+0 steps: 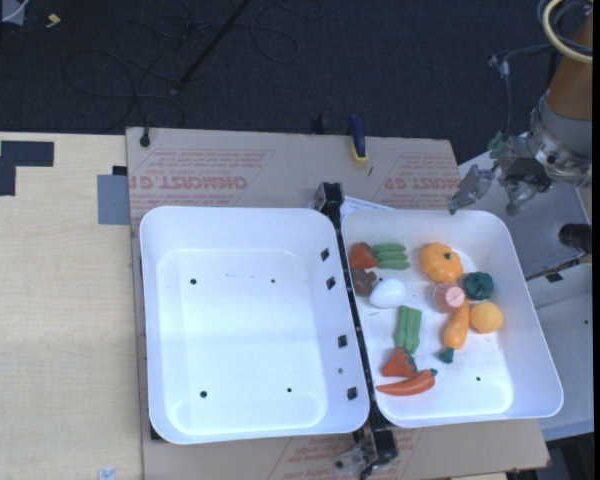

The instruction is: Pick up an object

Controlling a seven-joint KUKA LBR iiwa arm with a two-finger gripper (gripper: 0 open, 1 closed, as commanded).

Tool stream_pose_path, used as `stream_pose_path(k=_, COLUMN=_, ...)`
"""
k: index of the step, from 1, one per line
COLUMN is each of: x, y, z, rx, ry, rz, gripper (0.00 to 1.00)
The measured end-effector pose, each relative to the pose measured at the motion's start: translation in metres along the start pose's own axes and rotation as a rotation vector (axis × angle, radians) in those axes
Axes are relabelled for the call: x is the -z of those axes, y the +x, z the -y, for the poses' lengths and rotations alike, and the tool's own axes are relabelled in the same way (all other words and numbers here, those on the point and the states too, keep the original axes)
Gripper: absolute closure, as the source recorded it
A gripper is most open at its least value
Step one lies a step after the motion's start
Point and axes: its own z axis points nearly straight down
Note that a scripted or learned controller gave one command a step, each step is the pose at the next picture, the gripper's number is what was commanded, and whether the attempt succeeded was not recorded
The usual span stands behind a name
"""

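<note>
Desk surface carries two white bins side by side. Left bin sits at 9 o'clock of the right bin, which holds the toy food: pumpkin at 12 o'clock, carrot at 3 o'clock, red pepper at 6 o'clock, white egg at 9 o'clock. Arm stands at 1 o'clock of that bin. Pincer hovers over the bin's far rim, fingers spread, gripping nothing.

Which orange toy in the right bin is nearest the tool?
The round orange plastic pumpkin, at the pile's upper edge; the orange carrot and yellow-orange ball lie lower, farther from the tool.
</note>
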Motion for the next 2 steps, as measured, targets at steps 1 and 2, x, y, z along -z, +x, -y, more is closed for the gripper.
stream_pose_path(k=1, x=-0.155, y=0.030, z=0.049, rx=-0.001, ry=-0.015, rz=0.006, gripper=0.00)
stream_pose_path(k=2, x=-0.195, y=0.074, z=-0.004, rx=0.002, ry=0.002, rz=0.002, gripper=0.00)
